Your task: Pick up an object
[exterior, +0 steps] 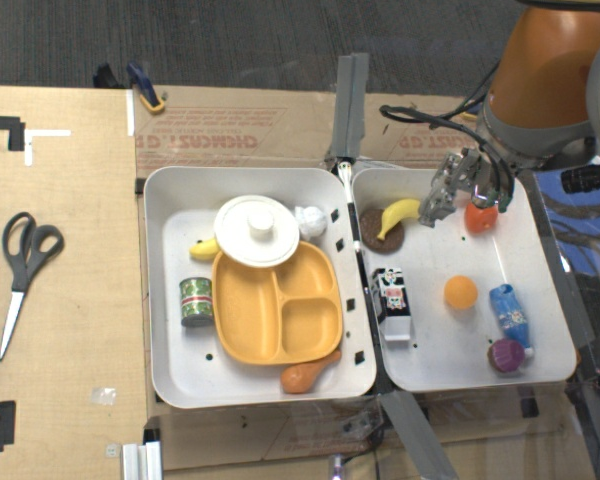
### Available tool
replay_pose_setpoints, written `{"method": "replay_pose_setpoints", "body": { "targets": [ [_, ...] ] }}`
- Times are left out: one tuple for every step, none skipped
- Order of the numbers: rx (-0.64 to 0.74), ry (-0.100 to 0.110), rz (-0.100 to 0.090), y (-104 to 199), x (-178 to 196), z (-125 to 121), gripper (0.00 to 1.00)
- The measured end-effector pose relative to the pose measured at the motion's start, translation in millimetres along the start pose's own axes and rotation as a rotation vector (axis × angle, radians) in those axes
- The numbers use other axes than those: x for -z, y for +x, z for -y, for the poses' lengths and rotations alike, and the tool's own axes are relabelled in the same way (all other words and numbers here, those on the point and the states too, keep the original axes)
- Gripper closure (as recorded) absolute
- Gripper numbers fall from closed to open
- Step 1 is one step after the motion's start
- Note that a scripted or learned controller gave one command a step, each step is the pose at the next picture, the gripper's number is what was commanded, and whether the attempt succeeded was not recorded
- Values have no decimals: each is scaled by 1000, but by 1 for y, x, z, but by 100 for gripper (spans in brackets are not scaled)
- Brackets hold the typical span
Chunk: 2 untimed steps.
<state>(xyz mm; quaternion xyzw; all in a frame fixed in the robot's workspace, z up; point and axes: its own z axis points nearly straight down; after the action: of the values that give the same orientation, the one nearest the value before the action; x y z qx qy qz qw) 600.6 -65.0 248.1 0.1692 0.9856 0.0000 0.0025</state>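
Note:
My gripper [466,200] hangs over the back of the right bin [540,268], below the orange band of the arm. A red-orange round object [481,218] sits right under its right side, touching or nearly touching it; I cannot tell whether it is gripped. A yellow banana [399,214] lies on a brown disc [380,234] just left of the gripper. Further forward in that bin are an orange ball [461,293], a blue bottle [508,311], a purple object [507,355] and a black-and-white box [391,299].
The left bin [160,268] holds a yellow divided plate [277,313], a white round lid [257,230], a green can [195,301], a small yellow piece [204,250], a white lump [311,220] and an orange piece [305,376]. Scissors [22,258] lie on the bench at left.

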Motion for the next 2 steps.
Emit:
{"method": "replay_pose_setpoints", "body": {
  "targets": [
    [94, 1, -3, 60, 44, 83, 100],
    [302, 1, -1, 7, 55, 93, 100]
  ]
}}
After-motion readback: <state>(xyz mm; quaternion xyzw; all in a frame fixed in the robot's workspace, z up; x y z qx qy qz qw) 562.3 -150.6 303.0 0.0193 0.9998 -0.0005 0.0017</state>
